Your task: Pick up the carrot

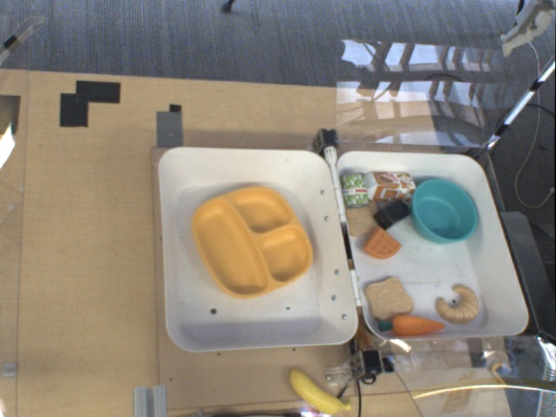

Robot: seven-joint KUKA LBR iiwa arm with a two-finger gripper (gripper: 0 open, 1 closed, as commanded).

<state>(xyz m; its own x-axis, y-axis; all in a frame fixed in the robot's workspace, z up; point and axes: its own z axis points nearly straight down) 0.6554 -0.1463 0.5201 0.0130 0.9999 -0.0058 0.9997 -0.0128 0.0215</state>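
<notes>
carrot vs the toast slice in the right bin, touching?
Cannot tell. In the camera view the carrot lies just below the toast slice; their edges meet in the image, with no plain gap, but real contact isn't clear.

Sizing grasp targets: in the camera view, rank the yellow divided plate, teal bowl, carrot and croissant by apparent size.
1. yellow divided plate
2. teal bowl
3. carrot and croissant: look alike, too close to rank.
</notes>
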